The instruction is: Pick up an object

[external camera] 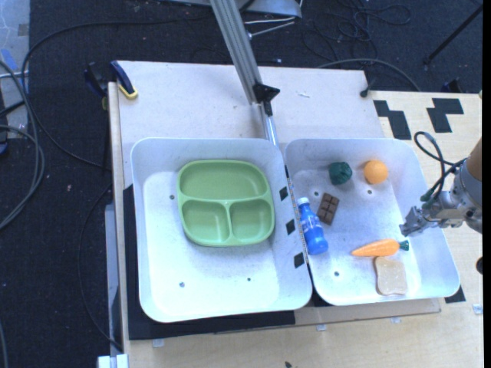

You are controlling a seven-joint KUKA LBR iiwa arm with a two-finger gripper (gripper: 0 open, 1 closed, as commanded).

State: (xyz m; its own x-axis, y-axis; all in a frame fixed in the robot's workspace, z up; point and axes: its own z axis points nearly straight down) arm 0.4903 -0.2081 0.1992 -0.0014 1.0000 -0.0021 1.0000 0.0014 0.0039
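I am looking at the carrot [377, 248] first, since it is lying nearest the gripper [412, 223]: it is resting in the right bin [439, 267] with its long axis running roughly left to right, green stub end pointing right toward the bin's right wall, tapered tip pointing left into the open floor. The gripper is hanging just above and to the right of that stub end, over the bin's right rim; I cannot tell how its claw is set, and nothing is showing between its tips.

Just below the carrot, a slice of bread [391, 275] is lying close to the bin's near edge. To the left, a blue bottle [311, 226] is lying along the wall that the two bins share, its white cap pointing away from me. A brown chocolate bar [328, 208] is sitting beside it, and further back a dark green lump [341, 172] and an orange [375, 172] are sitting near the far wall. Bare floor is opening up in the middle of this bin.

The left bin [153, 282] is carrying a green divided plate [227, 202]. Both bins are sitting on a pale bench [192, 90], with dark floor and cables around it.
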